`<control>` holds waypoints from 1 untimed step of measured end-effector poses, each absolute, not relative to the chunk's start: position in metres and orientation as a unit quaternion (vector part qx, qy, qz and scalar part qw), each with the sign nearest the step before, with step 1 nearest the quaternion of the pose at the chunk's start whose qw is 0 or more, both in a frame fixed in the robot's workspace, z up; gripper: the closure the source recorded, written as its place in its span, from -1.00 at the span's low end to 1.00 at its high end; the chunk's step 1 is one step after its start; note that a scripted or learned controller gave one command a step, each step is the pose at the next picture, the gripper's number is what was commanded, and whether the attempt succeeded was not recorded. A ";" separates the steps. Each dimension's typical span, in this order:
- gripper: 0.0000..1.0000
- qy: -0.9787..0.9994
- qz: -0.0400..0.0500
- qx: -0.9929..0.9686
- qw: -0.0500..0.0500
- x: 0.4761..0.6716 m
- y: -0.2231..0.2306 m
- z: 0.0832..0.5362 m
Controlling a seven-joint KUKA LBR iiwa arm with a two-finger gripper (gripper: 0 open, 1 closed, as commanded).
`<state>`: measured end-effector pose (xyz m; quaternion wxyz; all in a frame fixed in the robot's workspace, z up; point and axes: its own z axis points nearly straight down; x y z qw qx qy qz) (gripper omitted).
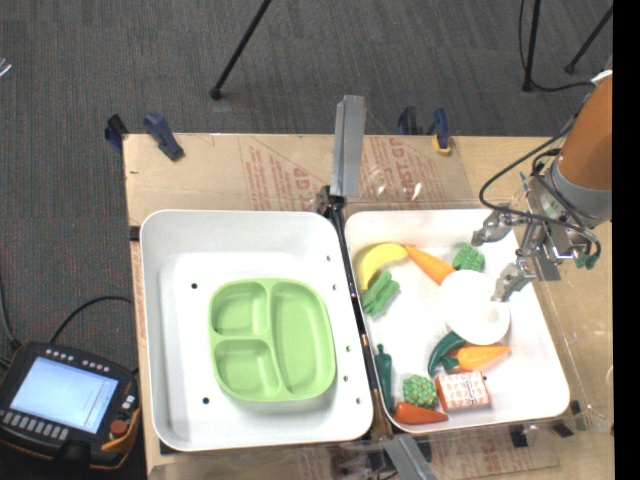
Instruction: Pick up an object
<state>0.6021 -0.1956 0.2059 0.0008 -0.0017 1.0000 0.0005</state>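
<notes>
Hovering spread and holding nothing, the gripper (510, 258) hangs over the right bin's (556, 353) far right side, just above the plate (474, 309) — likely lining up a pick. Toy food crowds round the plate; the tray (272, 340) sits mid left bin (170, 268).

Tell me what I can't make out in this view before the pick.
- Gripper: fingers too small and cluttered by cables to read.
- Green pepper: partly under the white plate.
- Red box: label too small to read.
- Arm: cut off by the right edge.
</notes>
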 end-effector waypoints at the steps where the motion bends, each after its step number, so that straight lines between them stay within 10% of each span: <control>1: -1.00 1.000 0.002 -0.011 0.000 0.641 -0.162 0.103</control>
